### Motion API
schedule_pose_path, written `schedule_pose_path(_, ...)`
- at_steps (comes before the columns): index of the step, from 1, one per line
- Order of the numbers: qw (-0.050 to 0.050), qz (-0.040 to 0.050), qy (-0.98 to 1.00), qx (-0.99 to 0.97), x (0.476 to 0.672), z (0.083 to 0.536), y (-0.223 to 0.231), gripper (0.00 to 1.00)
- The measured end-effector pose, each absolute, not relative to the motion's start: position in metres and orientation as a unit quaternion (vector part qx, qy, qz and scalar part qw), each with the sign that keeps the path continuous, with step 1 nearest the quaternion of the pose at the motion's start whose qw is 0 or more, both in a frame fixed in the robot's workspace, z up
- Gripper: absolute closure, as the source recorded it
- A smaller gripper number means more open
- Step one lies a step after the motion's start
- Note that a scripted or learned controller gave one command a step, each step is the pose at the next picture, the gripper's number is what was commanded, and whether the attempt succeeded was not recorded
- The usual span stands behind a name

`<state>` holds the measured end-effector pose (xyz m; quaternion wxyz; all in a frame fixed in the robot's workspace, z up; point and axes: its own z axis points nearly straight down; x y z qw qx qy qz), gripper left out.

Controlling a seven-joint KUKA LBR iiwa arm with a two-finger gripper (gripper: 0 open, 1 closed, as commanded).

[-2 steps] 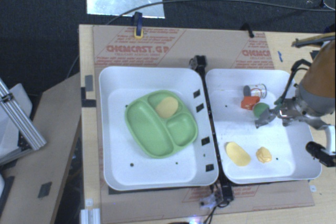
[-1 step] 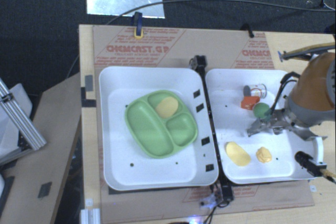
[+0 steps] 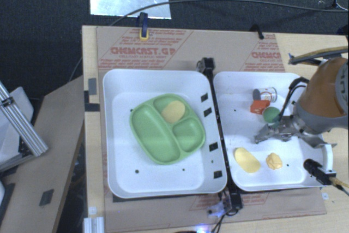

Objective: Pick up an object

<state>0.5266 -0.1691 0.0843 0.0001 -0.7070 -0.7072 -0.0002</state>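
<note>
Gripper (image 3: pixel 262 136) sits low in right bin (image 3: pixel 240 90), finger state unreadable, nothing visibly held. Green ball (image 3: pixel 271 114) just above it, beside orange block (image 3: pixel 259 107): probably light, smooth, prone to roll; pinch across its middle

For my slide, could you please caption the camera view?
Claw low in right bin among small objects; green divided plate in left bin.

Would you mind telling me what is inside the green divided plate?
One yellow item lies in the upper compartment of the green divided plate. The other compartments show bare green. Whatever lies beneath the plate is covered.
</note>
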Motion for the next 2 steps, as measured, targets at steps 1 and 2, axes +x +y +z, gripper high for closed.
schedule_pose_path(1, -0.002, -0.0008, -0.707, -0.707, 0.528, 0.096, -0.169, 1.00)
schedule_pose_path(2, -0.003, -0.0016, -0.709, -0.706, 0.529, 0.159, -0.166, 1.00)
